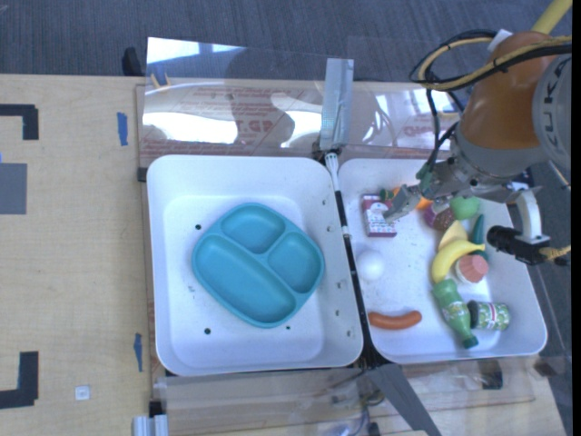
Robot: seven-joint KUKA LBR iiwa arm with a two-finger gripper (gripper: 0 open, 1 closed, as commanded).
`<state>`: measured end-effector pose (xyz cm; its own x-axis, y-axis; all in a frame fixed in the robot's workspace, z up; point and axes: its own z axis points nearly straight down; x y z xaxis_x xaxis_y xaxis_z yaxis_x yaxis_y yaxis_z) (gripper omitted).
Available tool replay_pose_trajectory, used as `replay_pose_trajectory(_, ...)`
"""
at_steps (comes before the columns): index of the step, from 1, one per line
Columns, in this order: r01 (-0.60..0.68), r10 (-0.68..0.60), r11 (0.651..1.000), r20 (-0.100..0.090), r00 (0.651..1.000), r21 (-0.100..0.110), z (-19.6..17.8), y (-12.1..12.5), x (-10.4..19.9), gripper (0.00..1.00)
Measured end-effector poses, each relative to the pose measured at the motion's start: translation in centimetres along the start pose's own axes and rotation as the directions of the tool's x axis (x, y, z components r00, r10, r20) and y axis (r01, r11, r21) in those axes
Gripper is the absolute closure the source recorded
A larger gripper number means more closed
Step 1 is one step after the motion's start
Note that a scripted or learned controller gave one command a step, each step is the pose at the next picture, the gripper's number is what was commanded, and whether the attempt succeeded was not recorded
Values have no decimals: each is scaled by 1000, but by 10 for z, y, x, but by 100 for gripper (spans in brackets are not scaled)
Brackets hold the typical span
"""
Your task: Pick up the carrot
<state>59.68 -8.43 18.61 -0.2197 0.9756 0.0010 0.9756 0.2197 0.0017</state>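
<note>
Gripper [402, 203] is hanging low over the upper part of the right bin [526, 334]; can't tell its state from this angle, and nothing is visibly held. Carrot [420, 196] is lying right at its tip, small orange piece with green top, crowded by a red-white carton [379, 216] to the left and a dark red item [442, 216] plus a green one [465, 207] to the right. Further out: one banana [451, 248], one white egg [370, 264], one sausage [395, 319], one green bottle [454, 312]. Left bin [172, 184] is carrying one teal divided plate [258, 263].
</note>
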Motion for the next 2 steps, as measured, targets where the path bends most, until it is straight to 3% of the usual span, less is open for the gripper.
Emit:
replay_pose_trajectory(1,-3,3,1000,2,1000,-2,-10,0,-1,100)
replay_pose_trajectory(2,-3,3,1000,1,1000,-1,-9,0,-1,0)
